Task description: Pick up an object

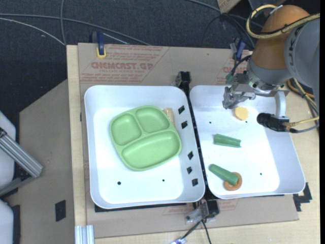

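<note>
Nearest the lens, at the front of the right bin (284,184), lies a green peg (221,172) with its end resting on an orange ring (233,183). That said, start at the gripper (234,100): it hangs low over the back of the right bin, and whether its jaws are open or closed I cannot tell, since the wrist hides them from above. Nothing shows between them, so I judge that it holds nothing.

Just beside the gripper, toward the front, a small yellow piece (241,114) lies flat on the bin floor. It is the closest candidate for the pick. It looks light and thin (a toy slice, probably), so it may slide on the smooth plastic or slip out of a shallow pinch; the hold should be across its width, with the jaws going right down to the floor.

Further out, near the middle of the bin, is a green block (227,141), apart from everything else. It looks stiff, light and straight-sided, an easier thing to take across its short side.

Beyond the divider, the left bin (101,136) holds a green tray (146,137) with three compartments, a pale object (169,116) showing at its far edge.
</note>
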You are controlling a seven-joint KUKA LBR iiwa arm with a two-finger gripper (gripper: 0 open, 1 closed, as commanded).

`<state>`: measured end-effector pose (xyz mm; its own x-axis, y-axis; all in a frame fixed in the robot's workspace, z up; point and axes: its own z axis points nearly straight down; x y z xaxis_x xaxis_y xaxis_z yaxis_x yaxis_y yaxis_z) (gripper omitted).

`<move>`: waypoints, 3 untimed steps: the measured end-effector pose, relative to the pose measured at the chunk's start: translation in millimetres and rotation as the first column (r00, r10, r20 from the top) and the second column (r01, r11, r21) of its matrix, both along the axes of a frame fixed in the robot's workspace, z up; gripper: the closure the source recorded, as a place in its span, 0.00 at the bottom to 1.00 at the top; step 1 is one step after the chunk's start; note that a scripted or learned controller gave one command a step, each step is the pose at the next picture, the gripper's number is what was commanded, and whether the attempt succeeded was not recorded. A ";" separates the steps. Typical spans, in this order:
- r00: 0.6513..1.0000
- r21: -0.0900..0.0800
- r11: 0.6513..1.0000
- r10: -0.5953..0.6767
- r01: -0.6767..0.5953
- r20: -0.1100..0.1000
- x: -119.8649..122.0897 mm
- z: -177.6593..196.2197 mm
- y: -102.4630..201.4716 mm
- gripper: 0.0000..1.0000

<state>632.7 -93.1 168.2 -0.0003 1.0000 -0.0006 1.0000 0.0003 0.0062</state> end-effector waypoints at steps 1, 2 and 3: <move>1.000 0.000 1.000 0.001 -0.001 -0.001 1.3 54.2 0.1 1.00; 1.000 0.003 1.000 0.005 -0.005 -0.008 3.2 45.4 51.8 1.00; 1.000 0.003 1.000 0.005 -0.005 -0.008 -4.2 54.0 105.7 1.00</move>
<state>628.5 12.6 222.2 -0.0056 1.0000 0.0026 1.0000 0.0056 -0.0019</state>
